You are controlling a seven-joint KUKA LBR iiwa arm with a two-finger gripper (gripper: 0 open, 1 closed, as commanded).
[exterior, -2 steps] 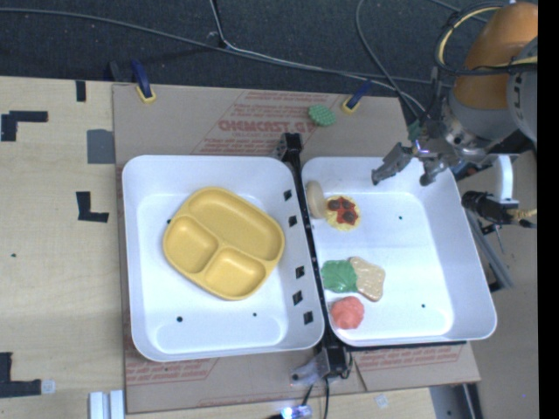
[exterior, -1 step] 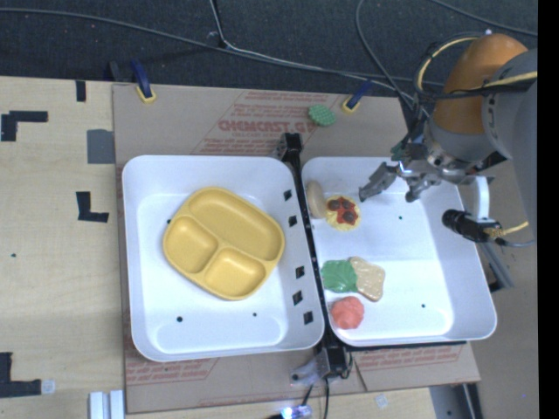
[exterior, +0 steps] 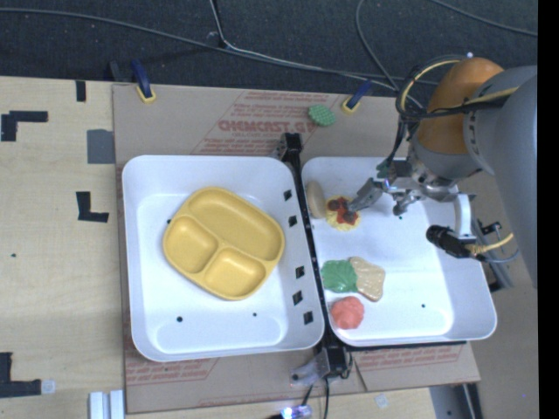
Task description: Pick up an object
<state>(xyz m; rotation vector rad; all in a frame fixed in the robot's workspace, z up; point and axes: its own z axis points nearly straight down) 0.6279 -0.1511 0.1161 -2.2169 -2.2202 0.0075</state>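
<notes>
Red-and-yellow toy food piece is seen in the upper left part of the right bin, beside a pale oval piece. The gripper is positioned just right of it, one finger close to the piece, fingers parted and nothing held between them. A yellow divided plate is seen in the left bin; green, tan and red pieces are grouped lower in the right bin.

Two bins sit side by side on the bench. The left bin holds a divided tray at its centre. The right bin holds small toy pieces along its left side: two at upper left, three lower down. The hand hangs just right of the upper pieces. Another small piece lies on the bench above the bins.
</notes>
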